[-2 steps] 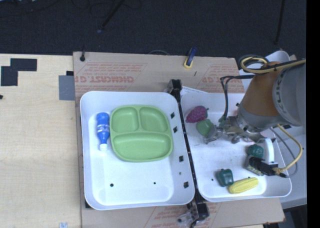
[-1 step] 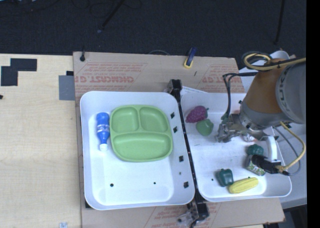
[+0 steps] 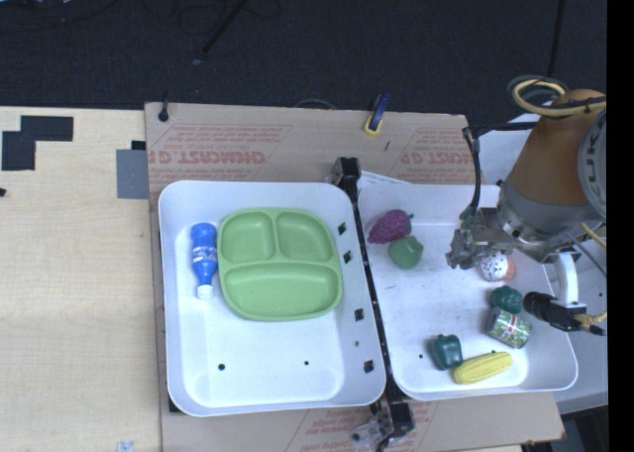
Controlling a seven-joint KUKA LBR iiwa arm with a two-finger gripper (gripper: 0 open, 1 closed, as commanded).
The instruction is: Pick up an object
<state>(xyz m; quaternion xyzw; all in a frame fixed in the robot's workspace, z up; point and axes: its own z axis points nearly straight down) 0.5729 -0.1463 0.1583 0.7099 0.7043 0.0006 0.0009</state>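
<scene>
Wooden surface (image 3: 69,272), two white bins. Pincer (image 3: 474,250) low beside spotted ball (image 3: 493,266) (finger state: cannot tell). Centre over ball before closing.

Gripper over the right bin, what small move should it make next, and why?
Probably a short straight descent. The gripper sits above the right bin beside the small white spotted ball, with nothing seen between its fingers. The green pepper and purple fruit lie further left, so the ball looks the nearest target.
</scene>
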